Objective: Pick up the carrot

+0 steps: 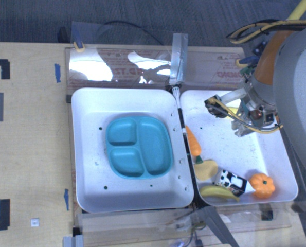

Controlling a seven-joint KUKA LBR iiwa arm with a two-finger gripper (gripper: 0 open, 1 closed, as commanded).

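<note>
- Claw (244,127) on the grey arm with the orange band hangs over the back half of the right-hand shallow white bin (276,153), near that bin's right side. Honestly can't tell whether it's open or closed from this angle.
- Orange carrot with a green stub end (193,142) is well apart from the claw. It lies on the floor of the same bin, right up along the left wall, by the divider between the two bins. It runs roughly front to back, green end toward the front.
- Just in front of the carrot's green end sits a pale yellowish rounded lump (205,169). It looks like toy food, not sure which kind.
- Yellow banana (217,192) lies along the front wall of that bin, just in front of the lump.
- Small black-and-white cow-patterned block (231,181) sits just beside the banana, on its right end, looks like touching.
- Little orange pumpkin with a green stem (262,184) is in the front right corner, near the block.
- Left-hand shallow white bin (86,138) holds a teal plastic divided plate (140,145), three compartments, about in the middle.
- Both bins sit on a light wooden tabletop (29,138) with bits of blue tape (57,72) and black markings.
</note>
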